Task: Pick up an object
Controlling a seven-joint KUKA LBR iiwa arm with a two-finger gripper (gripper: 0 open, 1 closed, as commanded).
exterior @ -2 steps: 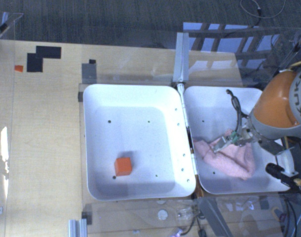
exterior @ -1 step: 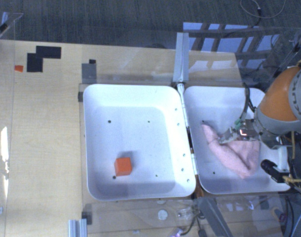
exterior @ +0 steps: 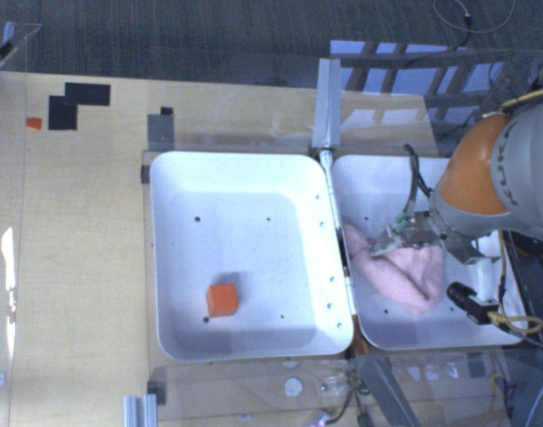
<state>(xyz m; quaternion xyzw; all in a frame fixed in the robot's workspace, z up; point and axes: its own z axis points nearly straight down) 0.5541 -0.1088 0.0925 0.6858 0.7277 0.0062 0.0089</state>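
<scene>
Pink crumpled cloth (exterior: 401, 272) lies in the right white bin (exterior: 378, 332). Gripper (exterior: 403, 236) sits low at the cloth's upper edge; finger opening cannot be determined, and no hold is confirmed. Step in hand appears to be the grasp; next requires closure, then a lift. Count: one cloth, one orange block (exterior: 222, 300) in the left white bin (exterior: 178, 238), two bins.

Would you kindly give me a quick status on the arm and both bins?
Gripper low in right bin, at the pink cloth; grip unconfirmed. Orange block sits alone in left bin. Nothing obstructing.
</scene>
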